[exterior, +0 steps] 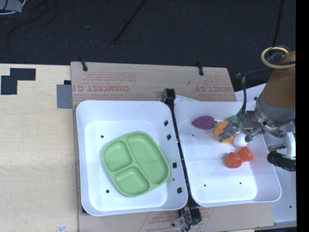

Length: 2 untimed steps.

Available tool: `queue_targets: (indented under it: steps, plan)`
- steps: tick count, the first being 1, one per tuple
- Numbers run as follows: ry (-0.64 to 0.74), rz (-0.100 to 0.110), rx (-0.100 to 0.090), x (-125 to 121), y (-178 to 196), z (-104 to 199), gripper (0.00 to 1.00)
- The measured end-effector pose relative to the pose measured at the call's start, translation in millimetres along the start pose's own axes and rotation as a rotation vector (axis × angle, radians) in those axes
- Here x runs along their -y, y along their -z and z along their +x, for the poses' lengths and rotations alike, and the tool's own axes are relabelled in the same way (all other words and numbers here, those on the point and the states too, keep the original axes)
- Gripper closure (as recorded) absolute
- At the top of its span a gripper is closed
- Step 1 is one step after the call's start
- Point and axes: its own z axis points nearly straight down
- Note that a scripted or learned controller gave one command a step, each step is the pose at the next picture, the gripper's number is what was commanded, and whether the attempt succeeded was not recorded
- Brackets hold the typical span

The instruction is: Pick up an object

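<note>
In the right bin (227, 192) lie a purple toy (203, 123), an orange-yellow toy (221, 128), a small white egg-like object (240, 140) and a red toy (237, 157). The arm reaches in from the right, and my gripper (235, 132) sits low over the orange-yellow toy and the white object. Its metal fingers (227, 135) press against the orange-yellow toy's right side. Whether anything is caught between them cannot be made out.
The left bin (91, 129) holds a green three-compartment plate (136, 164). A black divider (176, 153) runs between the bins. Cardboard (145, 83) lies under and behind both. The arm's body (280, 95) hangs over the right bin's far right corner.
</note>
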Motion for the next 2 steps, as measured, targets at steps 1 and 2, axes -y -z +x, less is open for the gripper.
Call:
queue_targets:
  steps: [1,2]
  plan:
    - [0.002,-0.013,0.002,-3.0,7.8,0.0,0.00]
    - [0.001,-0.008,0.001,2.9,-50.7,-7.0,0.00]
